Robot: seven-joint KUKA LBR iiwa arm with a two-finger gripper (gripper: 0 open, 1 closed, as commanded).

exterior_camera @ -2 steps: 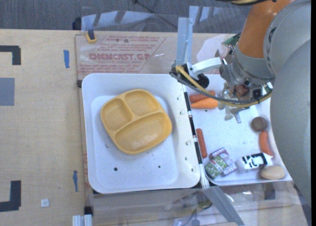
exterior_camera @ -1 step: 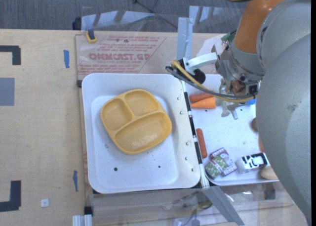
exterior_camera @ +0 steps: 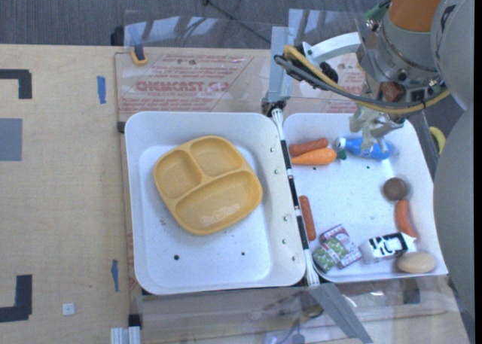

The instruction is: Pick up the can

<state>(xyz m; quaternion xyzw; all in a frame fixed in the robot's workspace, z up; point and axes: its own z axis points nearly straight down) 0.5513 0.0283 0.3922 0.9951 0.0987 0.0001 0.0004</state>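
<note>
Over right bin's far edge: gripper (exterior_camera: 370,126), grip unreadable, hangs above blue bottle (exterior_camera: 367,147).
Beside it: carrots (exterior_camera: 312,153).
Can (exterior_camera: 335,248): lies toppled by near wall, well apart, so arm must travel.

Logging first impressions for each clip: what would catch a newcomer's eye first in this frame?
The yellow divided plate stands out first, lying alone in the left bin. Next comes the grey arm with its orange band at the upper right, its gripper low over a blue object at the far side of the right bin. That bin is cluttered: two carrots, sausages, a brown ball and the can lying near its front edge.
</note>
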